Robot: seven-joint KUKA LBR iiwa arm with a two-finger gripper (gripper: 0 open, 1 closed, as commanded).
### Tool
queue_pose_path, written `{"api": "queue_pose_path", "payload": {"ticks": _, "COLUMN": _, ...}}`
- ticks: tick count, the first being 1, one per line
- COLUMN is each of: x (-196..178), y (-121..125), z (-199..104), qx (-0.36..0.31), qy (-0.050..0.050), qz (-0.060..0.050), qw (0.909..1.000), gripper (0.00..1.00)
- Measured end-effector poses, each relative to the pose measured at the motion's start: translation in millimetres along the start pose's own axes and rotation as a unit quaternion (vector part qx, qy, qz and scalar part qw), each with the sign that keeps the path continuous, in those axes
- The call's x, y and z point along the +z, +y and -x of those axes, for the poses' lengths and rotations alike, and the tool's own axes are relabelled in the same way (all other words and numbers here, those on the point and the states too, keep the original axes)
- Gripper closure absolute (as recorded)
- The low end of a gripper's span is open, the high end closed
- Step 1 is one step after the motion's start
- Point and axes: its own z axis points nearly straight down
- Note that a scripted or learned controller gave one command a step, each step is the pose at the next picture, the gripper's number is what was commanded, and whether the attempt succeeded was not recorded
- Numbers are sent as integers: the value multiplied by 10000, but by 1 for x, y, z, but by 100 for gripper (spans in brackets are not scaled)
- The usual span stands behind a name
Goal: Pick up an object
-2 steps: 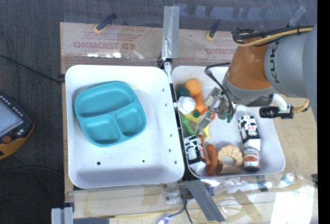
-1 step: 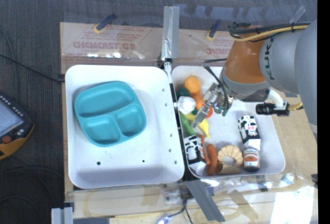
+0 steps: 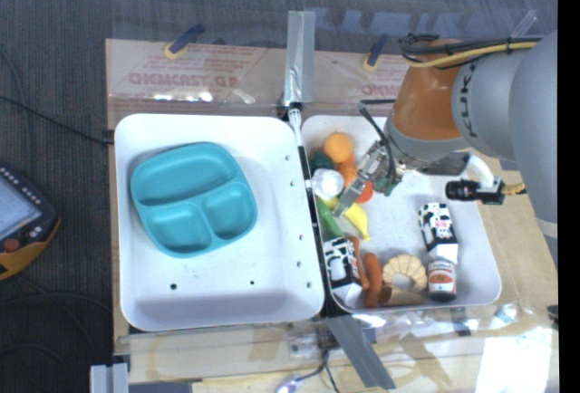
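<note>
The gripper (image 3: 352, 189) is seen low in the right bin (image 3: 478, 242), at about ten o'clock of its floor, among a white round object (image 3: 327, 182), an orange (image 3: 338, 148) and a yellow piece (image 3: 356, 219); whether its fingers are wide or closed cannot be told. A milk carton (image 3: 438, 229) and a small bottle (image 3: 441, 278) lie towards four o'clock. A teal divided plate (image 3: 192, 197) is set in the left bin (image 3: 145, 292).

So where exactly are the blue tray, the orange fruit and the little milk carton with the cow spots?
blue tray (image 3: 192, 197), camera view, on its divider ridge.
orange fruit (image 3: 338, 148), camera view, middle of its rounded top.
milk carton (image 3: 438, 225), camera view, on its spotted front face.
</note>
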Motion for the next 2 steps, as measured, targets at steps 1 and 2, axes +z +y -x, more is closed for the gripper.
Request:
{"api": "queue_pose_path", "payload": {"ticks": 1, "x": -1, "y": -12, "z": -15, "qx": 110, "qy": -43, "qz": 5, "qw": 9999, "gripper": 0}}
{"api": "queue_pose_path", "payload": {"ticks": 2, "x": 0, "y": -4, "z": -3, "qx": 532, "qy": -5, "qz": 0, "qw": 9986, "gripper": 0}}
